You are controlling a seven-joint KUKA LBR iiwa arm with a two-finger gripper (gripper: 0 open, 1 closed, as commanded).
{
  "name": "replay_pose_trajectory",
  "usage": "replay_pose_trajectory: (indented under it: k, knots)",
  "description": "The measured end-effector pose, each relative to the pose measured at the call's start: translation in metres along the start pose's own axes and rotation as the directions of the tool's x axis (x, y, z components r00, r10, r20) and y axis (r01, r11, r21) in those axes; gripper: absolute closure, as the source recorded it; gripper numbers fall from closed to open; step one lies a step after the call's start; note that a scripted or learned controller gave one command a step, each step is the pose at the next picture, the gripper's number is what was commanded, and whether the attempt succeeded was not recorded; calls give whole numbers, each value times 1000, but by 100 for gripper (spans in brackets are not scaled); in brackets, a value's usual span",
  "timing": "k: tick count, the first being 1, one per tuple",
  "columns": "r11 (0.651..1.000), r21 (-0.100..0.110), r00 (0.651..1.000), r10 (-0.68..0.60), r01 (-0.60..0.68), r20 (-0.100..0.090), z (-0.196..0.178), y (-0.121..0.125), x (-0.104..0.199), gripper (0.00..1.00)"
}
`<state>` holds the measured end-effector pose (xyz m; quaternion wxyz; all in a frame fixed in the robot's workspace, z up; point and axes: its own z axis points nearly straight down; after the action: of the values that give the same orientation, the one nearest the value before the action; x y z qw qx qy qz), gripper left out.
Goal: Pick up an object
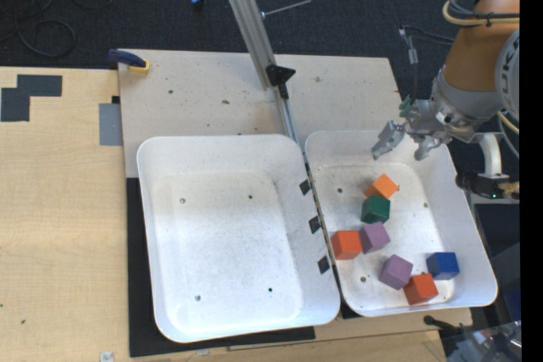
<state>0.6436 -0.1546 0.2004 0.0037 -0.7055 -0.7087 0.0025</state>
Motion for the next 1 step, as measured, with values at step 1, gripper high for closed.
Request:
replay_pose_trajectory:
  k: [1]
  knots:
    - [1000,0,1000,3,-3,-1,51,-1,9,0]
